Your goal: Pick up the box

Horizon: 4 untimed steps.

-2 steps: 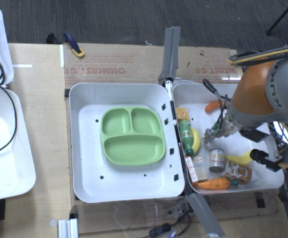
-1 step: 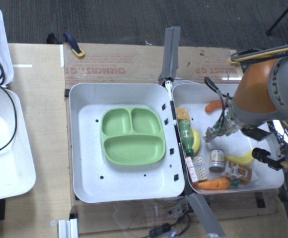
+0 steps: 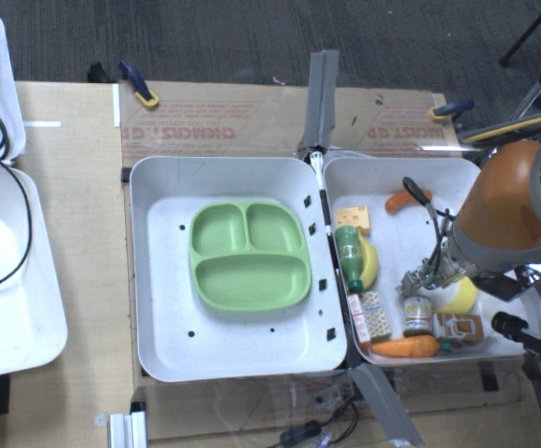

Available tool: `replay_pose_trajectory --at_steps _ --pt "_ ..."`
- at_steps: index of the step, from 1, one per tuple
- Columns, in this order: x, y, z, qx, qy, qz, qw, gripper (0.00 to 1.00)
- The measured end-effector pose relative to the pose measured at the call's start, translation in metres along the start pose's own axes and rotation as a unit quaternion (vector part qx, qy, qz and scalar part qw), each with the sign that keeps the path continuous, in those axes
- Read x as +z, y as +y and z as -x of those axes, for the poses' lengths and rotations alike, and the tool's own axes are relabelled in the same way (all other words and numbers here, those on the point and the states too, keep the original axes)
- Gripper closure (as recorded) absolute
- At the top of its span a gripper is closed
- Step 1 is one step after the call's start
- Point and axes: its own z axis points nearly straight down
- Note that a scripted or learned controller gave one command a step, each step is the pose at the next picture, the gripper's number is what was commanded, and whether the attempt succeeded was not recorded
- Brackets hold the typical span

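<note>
Claw [image 3: 422, 276] hangs low over right bin [image 3: 396, 177] middle, grip state impossible to tell. Box [image 3: 374, 316] lies flat by bin's left wall near front edge, beside jar [image 3: 418, 316], so likely next target.

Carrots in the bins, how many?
2. One carrot lies along the right bin's near edge; the second carrot lies near its far wall. The arm may hide more.
</note>
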Motion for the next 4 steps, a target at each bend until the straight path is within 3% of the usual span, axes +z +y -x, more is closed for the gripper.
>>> replay_pose_trajectory --at_steps 1,2,3,4 --pt "-0.001 0.001 0.0 0.0 -0.001 0.001 1.0 0.0" --pt "-0.01 0.001 0.001 0.001 -0.001 0.001 1.0 1.0" --pt "-0.01 0.001 0.001 0.001 -0.001 0.001 1.0 0.0" --pt "-0.001 0.059 0.013 -0.142 -0.001 0.001 0.9899 0.0"
